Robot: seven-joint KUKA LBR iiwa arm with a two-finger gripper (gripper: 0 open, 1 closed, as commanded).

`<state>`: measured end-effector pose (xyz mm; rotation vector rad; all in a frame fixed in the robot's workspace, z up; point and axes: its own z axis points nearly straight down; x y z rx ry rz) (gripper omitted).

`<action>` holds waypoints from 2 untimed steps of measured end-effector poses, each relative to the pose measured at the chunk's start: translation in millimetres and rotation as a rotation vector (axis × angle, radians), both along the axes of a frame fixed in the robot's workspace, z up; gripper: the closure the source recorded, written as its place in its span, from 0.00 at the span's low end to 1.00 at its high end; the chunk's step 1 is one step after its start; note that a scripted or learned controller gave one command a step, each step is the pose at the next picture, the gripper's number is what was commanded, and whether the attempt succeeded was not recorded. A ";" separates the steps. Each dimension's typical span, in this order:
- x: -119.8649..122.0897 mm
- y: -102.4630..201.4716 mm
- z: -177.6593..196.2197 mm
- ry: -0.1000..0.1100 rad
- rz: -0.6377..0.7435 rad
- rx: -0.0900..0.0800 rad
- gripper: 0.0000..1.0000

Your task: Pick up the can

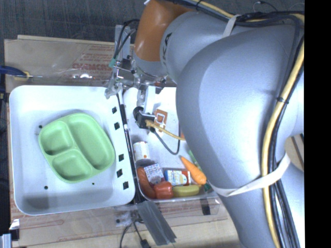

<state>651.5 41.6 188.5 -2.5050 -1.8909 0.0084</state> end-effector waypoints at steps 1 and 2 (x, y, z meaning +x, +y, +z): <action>-0.2 2.6 7.3 0.006 0.012 0.000 1.00; 4.0 5.4 0.8 -0.002 -0.252 -0.001 1.00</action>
